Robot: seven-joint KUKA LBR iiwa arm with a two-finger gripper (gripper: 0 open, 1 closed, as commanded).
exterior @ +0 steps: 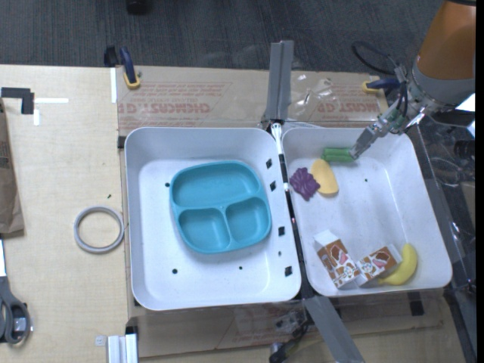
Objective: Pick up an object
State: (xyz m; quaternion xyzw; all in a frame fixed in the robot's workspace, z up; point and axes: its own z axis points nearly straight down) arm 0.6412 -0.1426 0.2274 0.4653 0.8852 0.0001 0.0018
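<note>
The arm [446, 44] enters from the right above the far right corner of the right bin [423, 203]. The gripper [363, 148] is tilted down toward the left, its tip at the right end of a green object [338, 154]. Whether the jaws are apart or together cannot be told, nor whether the tip touches the green object.

The green object lies near the far wall of the right bin. Its long axis runs parallel to that wall, one end toward the divider between the bins, the other toward the gripper.

Just nearer than it lie a yellow piece [326, 178] and a purple bunch [304, 183], touching each other. Near the front wall lie two small cartons [355, 263]; a banana [403, 265] lies against them in the front right corner.

The left bin [144, 203] holds a blue divided tray [220, 206] at its centre.
</note>
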